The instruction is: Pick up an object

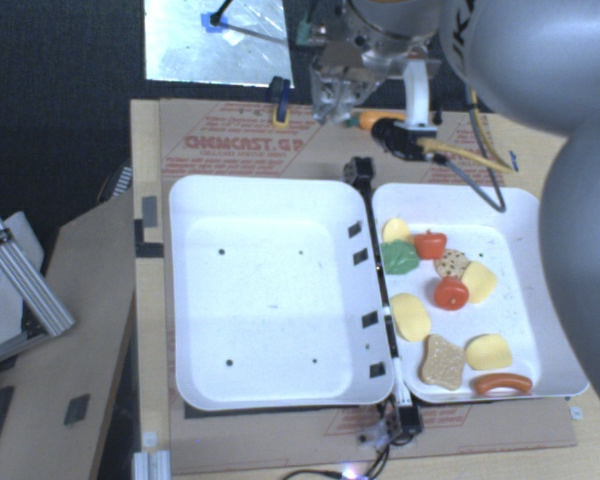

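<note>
Camera view: the gripper [338,93] hangs beyond the far edge of the bins, carrying nothing; whether it is spread cannot be told. Toy food [450,293] waits in the right bin [528,218].

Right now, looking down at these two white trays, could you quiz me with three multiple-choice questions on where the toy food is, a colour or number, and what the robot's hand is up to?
1. Where does the toy food lie?
A. In the left tray
B. In the right tray
C. On the cardboard in front of the trays

2. How many red tomato-like pieces are there?
A. Two
B. Four
C. None

3. Where is the hand?
A. Down among the food
B. Resting in the left tray
C. Raised beyond the trays' far edge

Answers:
1 B: all the pieces sit in the right tray, none in the left tray.
2 A: one tomato lies near the green leaf, the other tomato nearer the middle.
3 C: the hand hangs over the cardboard behind the trays, away from the food.
</note>
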Motion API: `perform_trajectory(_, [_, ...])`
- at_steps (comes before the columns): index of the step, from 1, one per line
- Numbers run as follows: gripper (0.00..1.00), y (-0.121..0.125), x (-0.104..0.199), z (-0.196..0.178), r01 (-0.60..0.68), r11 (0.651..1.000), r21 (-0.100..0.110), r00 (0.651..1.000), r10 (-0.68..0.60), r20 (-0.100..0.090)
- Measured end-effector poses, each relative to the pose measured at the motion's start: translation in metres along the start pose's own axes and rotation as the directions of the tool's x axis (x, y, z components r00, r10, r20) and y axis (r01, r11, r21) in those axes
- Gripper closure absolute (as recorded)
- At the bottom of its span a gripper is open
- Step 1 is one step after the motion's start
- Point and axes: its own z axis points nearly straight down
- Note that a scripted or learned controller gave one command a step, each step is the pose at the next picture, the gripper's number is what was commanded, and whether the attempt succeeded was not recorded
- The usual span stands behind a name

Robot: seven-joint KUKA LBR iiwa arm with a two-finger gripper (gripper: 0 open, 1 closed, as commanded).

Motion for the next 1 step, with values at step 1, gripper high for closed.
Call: perform_trajectory(1, [1.00,0.0001,0.0630,-0.0201,0.001,1.000,-0.001,1.000,-0.001,-0.001])
